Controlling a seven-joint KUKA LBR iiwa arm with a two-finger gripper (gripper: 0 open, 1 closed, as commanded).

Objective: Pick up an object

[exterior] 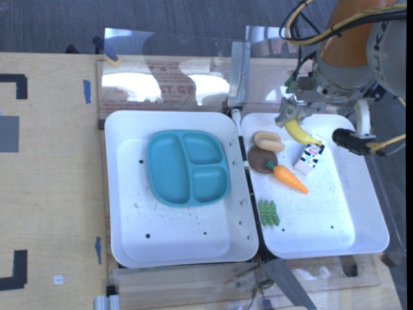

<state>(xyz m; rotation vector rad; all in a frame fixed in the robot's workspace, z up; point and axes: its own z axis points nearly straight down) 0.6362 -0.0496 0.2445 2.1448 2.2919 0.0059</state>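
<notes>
Up top, the grey and orange arm (pixel 361 37) is reaching in, and its gripper (pixel 292 113) is pinching the top end of the yellow banana (pixel 299 133), which is hanging over the right bin (pixel 361 231). Both smooth white bins are sitting on a pale wooden bench (pixel 45 192). A shiny teal plate (pixel 188 167) is lying in the left bin (pixel 129 237). Near the banana are lying a brown cookie (pixel 260 159), a tan bun (pixel 268 141), a pointy carrot (pixel 290 178), a small milk box (pixel 309 158) and bumpy greens (pixel 268 212).
</notes>
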